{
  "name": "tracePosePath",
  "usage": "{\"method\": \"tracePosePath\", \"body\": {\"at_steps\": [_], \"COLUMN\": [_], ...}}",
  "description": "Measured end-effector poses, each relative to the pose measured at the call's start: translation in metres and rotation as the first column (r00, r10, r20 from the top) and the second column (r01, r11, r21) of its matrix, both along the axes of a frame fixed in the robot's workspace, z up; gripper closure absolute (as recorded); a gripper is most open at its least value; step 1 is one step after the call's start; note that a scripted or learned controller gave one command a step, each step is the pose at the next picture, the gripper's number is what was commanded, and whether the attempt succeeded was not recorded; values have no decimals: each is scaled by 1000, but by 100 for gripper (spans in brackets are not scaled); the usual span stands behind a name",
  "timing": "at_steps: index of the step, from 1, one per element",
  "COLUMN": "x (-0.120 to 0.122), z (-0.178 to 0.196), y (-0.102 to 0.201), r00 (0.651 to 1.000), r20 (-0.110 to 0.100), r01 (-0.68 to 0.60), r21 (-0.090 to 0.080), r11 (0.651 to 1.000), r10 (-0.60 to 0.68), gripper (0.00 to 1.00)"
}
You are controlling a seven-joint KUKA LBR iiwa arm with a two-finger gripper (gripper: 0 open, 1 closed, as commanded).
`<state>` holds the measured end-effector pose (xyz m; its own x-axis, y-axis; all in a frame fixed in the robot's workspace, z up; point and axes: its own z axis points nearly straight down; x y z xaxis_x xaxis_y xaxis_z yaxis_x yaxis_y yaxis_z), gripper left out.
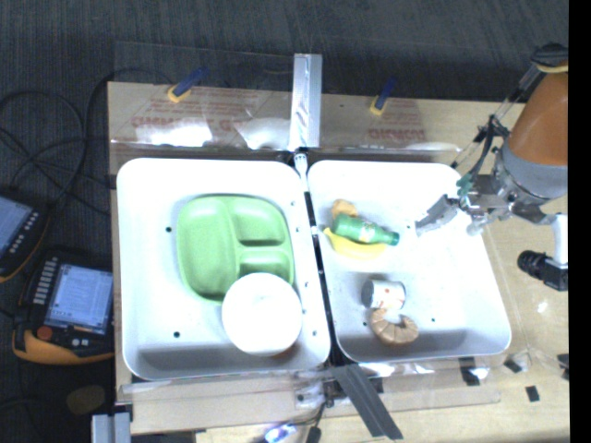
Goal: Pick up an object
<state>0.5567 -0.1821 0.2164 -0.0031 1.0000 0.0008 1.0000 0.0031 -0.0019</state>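
Two shallow white bins are being viewed from above on a pale wooden bench, which is standing on dark grey carpet. The left bin is being occupied by a green divided tray, with a white round lid or plate overlapping the tray's near corner. In the right bin, a green bottle is being seen lying across a yellow banana-like toy close to the central divider, with a small tan object just behind them; nearer the front edge, a white-and-brown piece is lying just above a curled brown, croissant-like item. The gripper is being held over the bin's right rear part, well apart from every object; nothing is being gripped, though whether its fingers are parted cannot be told. Handheld control pendants and black cables are being seen on the floor at left
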Motion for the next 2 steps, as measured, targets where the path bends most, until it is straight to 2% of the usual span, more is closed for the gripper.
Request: {"method": "tracePosePath", "body": {"at_steps": [1,2], "x": [-39,49], "z": [-125,-127], "y": [31,69], "r00": [995,961], "r20": [7,14], "r01": [-102,-277], "r21": [-2,-8], "r11": [995,961], "r10": [102,277], "gripper": [0,0]}}
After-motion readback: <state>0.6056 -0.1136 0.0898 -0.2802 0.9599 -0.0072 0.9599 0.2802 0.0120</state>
